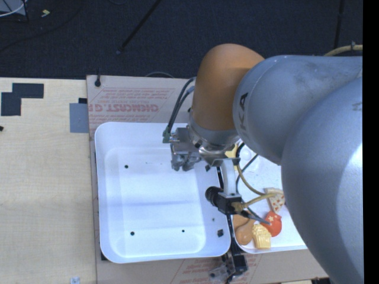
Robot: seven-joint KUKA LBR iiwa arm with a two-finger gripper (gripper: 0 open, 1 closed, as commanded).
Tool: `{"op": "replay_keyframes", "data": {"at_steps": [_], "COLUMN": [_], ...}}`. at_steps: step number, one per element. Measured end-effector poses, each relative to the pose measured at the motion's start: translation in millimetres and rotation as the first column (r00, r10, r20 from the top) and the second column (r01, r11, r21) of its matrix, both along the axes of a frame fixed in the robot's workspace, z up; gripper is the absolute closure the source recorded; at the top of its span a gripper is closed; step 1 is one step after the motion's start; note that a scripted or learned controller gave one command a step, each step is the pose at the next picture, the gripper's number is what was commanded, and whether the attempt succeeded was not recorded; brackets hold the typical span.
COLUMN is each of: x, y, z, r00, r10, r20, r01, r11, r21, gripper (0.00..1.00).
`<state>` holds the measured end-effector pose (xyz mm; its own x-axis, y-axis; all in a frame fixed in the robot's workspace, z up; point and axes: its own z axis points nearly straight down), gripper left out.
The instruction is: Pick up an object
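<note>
Two white bins side by side: left bin [112, 158], right bin [260, 170] mostly hidden under the arm [308, 135]. Objects cluster in the right bin's near-left corner, three visible: a red piece [275, 224], a yellow piece [261, 235], an orange-tan piece [241, 222], all touching or just beside each other. Shapes too small and too hidden to read a long axis or pointing direction. Gripper [185, 158] sits over the left bin's far-right area; can't tell how far open, nothing visible between the tips.

The left bin [112, 158] looks like smooth, glossy white plastic. The bench [41, 188] is pale matt wood. The arm [308, 129] has a dull grey finish.
</note>
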<state>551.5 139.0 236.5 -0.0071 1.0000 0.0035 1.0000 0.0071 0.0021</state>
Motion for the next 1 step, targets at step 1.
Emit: {"op": "replay_keyframes", "data": {"at_steps": [1], "x": [30.9], "y": [28.0], "z": [40.5], "r00": [1.0], "r10": [-0.005], "r20": [0.001], "r01": [0.005], "r11": [1.0], "r21": [-0.002], "gripper": [1.0]}}
